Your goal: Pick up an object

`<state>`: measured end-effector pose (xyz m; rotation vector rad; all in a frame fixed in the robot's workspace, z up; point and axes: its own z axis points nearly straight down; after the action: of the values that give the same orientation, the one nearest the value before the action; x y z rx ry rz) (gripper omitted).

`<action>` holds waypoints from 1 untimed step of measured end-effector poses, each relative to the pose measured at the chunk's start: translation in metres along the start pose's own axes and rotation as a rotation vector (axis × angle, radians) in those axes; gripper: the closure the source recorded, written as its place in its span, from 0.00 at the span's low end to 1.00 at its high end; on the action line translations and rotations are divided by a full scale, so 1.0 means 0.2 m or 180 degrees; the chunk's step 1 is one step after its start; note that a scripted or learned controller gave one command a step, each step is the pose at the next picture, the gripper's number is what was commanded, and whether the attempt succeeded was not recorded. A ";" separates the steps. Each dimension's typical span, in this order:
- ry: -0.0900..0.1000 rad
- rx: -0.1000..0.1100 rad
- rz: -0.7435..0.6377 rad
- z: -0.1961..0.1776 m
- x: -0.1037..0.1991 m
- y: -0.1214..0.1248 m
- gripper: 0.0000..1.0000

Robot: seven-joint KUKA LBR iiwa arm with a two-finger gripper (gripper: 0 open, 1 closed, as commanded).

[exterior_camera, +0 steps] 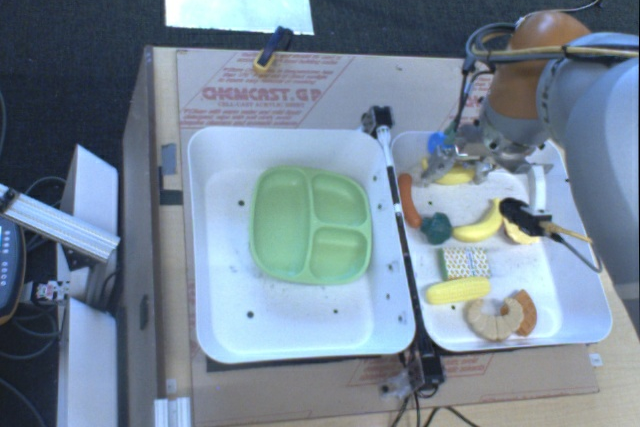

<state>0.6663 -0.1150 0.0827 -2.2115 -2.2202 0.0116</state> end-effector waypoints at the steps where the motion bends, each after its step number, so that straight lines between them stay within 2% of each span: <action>1: 0.0001 0.0025 -0.0006 -0.05 0.00 -0.01 1.00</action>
<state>0.6650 -0.1157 0.0920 -2.2052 -2.2184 0.0200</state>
